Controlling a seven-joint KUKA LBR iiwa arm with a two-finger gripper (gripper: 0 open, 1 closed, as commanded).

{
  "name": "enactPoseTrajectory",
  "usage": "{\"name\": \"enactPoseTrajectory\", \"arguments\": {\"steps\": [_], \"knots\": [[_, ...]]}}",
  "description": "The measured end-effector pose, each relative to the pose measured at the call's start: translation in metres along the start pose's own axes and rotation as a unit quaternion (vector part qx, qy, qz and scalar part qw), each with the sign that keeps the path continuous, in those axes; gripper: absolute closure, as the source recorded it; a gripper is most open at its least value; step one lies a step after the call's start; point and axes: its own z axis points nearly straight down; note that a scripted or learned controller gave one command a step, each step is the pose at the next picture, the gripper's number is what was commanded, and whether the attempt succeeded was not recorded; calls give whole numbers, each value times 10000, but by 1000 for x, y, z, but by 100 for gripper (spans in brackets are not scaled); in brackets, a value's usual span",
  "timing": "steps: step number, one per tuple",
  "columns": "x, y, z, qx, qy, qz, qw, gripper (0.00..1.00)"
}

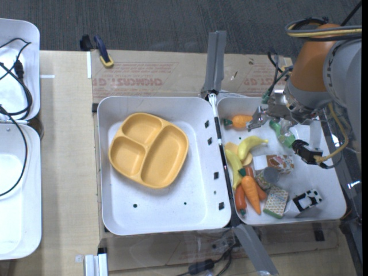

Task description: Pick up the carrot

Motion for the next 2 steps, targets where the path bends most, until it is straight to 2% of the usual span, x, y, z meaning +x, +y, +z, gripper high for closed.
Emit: {"name": "enactPoseTrajectory", "arguments": {"steps": [1,2], "knots": [[10,19,47,-7,3,-644,9979,0],[9,20,37,-14,-1,-643,9979,100]]}}
